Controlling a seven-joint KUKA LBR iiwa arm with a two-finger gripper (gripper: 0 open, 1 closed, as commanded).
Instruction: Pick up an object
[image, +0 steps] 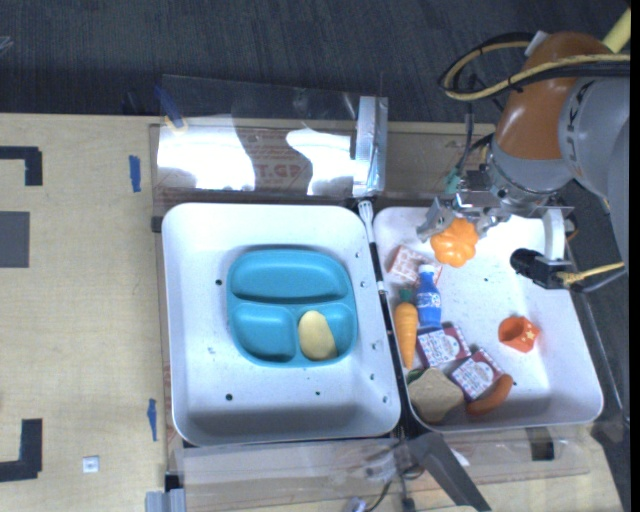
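The fingers (462, 222) are seen low over the far corner of the right bin (482, 290), with the orange pepper (456, 244) directly beneath their tips and touching or nearly touching them. Whether they are spread or closed cannot be told, since the wrist hides much of them, and a firm hold on the pepper cannot be confirmed.

Several failures are judged possible from here. The pepper is rounded and lobed, so it could be squeezed out sideways if it is caught off-centre or only at its top. It could also be pushed toward the bin wall, which lies close beyond the fingers, and be pinned there instead of lifted. A small packet (405, 265) and a blue bottle (428, 298) lie just to the near-left of the fingers. Either could be nudged or dragged along if the approach drifts that way.

A carrot (405, 335) lies further off on the same side, and a small red-orange item (517, 333) sits well apart on the near side. Both are unlikely to be disturbed. If the lift is made with a weak pinch, the pepper would likely drop back into the bin.
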